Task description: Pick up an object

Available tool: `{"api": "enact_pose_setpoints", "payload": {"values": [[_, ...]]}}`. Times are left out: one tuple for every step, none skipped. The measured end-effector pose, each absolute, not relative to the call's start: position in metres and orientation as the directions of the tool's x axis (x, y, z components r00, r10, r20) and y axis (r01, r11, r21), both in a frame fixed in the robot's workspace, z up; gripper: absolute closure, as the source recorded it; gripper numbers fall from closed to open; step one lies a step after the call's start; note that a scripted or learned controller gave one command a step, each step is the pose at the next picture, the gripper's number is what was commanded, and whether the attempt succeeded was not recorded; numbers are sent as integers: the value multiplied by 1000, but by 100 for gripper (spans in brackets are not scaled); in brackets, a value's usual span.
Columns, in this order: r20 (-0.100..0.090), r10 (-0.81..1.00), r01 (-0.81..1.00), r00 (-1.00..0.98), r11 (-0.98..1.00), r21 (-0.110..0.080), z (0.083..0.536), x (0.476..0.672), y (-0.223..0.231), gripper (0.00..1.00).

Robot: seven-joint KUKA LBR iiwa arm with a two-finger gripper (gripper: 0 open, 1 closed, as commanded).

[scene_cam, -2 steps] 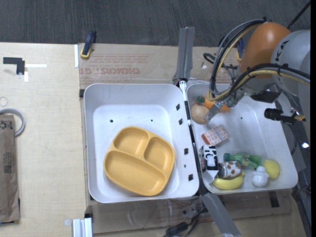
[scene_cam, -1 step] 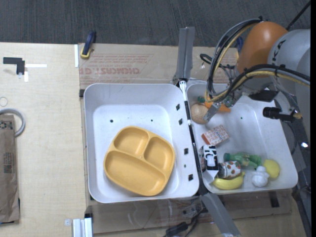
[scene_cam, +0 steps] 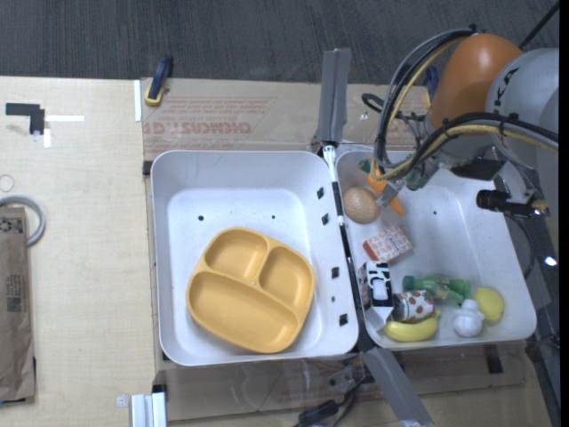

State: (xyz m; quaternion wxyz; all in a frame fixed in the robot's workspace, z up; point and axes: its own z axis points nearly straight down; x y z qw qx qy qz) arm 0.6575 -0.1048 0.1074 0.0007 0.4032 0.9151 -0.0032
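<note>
I saw the arm reach over the far end of the right bin, with the left bin touching that bin's left wall and bearing a yellow divided plate. The gripper hung in the right bin's far left corner, just beside a brown ball; I could not tell whether it was apart or together. At the right bin's near end lay a banana, a green item and a lemon, and a red-and-white packet lay towards its middle.

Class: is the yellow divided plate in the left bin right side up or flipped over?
Right side up: the yellow divided plate shows its three hollow compartments.
</note>
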Motion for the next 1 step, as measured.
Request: {"api": "enact_pose_setpoints", "payload": {"values": [[-4,685,685,-729,729,1,192,639,-67,100]]}}
